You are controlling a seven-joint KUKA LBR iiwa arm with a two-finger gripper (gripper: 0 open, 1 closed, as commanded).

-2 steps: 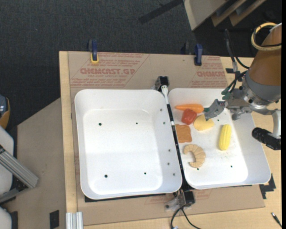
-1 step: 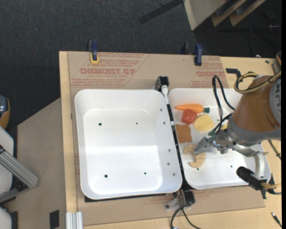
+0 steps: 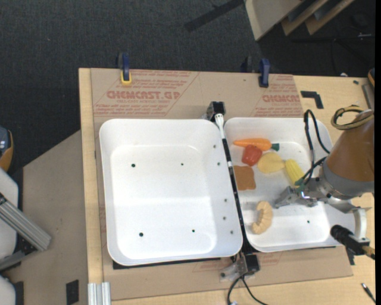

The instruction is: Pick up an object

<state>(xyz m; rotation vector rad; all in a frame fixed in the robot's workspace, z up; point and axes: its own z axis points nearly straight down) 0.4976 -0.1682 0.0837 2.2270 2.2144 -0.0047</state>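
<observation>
We see carrot, tomato, corn and bread crowding the right bin at right; gripper state unclear; brown board beneath.

Two blue clamps are gripping the far edge of a brown board printed with red lettering, which is lying on the desk. A black strip is running between the two bins. Dark carpet is showing beyond the board. An aluminium rail is slanting across the left edge. Pale wooden pieces are lying at the top right.
</observation>
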